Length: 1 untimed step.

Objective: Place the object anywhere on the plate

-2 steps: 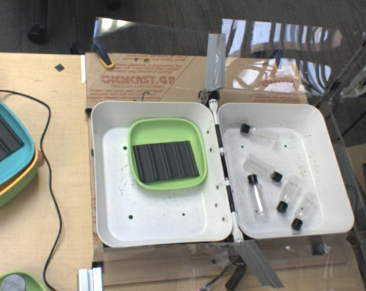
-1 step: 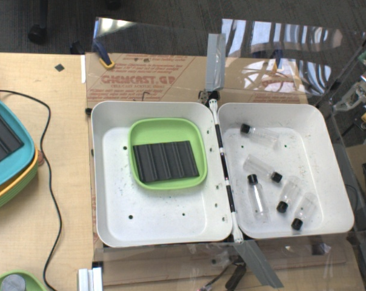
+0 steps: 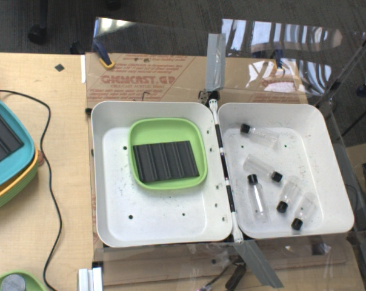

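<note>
a light wooden bench (image 3: 43,223) carries two shallow white bins touching along their inner edges: the left bin (image 3: 110,223) and the right bin (image 3: 328,162). behind them a printed brown cardboard sheet (image 3: 146,71) lies flat on the bench. at the bench's left edge sits a stack of plates (image 3: 7,156), teal on top, over yellow and green rims. a black cable (image 3: 49,180) snakes down the wood between that stack and the left bin.
</note>
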Motion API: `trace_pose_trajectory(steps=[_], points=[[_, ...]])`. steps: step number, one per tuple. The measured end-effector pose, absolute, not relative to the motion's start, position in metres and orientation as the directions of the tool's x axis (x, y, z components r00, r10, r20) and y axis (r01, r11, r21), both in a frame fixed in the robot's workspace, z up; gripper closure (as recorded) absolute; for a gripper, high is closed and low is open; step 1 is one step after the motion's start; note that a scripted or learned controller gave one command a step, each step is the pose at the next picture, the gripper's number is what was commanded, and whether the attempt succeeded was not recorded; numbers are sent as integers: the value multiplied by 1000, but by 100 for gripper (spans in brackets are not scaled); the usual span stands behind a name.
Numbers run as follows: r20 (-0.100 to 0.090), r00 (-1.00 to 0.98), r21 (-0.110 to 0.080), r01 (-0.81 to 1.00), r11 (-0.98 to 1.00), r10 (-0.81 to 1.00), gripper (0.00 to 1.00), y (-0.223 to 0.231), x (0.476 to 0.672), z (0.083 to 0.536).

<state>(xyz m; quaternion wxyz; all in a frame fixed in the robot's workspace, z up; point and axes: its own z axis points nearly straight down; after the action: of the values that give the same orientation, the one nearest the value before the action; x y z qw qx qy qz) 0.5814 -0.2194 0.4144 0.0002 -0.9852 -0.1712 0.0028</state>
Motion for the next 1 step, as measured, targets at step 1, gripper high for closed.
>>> trace_pose_trajectory(steps=[1], points=[[-6, 979, -1, 205, -979, 205, 0, -222, 623, 439]])
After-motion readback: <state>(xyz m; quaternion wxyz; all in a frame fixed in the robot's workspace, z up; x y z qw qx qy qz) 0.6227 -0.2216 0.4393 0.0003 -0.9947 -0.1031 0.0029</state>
